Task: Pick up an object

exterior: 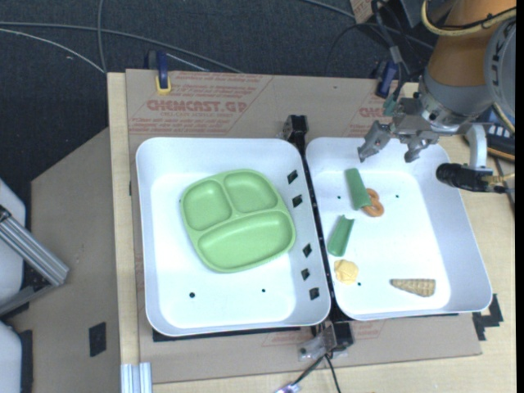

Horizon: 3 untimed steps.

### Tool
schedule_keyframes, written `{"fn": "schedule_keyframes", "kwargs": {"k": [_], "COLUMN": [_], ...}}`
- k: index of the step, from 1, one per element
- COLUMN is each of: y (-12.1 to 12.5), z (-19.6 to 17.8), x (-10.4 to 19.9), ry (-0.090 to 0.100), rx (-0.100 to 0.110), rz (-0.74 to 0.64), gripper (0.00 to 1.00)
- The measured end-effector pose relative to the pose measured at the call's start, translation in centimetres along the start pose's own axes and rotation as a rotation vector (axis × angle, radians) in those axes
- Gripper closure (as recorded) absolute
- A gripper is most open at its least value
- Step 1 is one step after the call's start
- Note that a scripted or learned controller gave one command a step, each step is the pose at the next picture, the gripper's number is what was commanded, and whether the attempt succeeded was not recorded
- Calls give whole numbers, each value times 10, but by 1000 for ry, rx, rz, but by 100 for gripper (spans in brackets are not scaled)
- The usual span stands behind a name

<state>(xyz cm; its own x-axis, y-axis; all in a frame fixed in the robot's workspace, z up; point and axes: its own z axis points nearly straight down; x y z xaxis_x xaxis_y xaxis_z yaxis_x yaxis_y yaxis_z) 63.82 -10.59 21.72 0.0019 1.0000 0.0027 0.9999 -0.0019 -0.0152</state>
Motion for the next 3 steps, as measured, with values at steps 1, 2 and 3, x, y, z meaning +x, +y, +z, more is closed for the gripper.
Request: {"fn": "schedule_keyframes", "kwargs": {"k": [1,2,3], "y": [3,-2,0], "z": [-8,46,106], "x": [0,10,2], "ry": [-2,-1,-1], "rx": [-14,-8,-9], "rz": [-2,-3,-1], "gripper": [0,0,0]}}
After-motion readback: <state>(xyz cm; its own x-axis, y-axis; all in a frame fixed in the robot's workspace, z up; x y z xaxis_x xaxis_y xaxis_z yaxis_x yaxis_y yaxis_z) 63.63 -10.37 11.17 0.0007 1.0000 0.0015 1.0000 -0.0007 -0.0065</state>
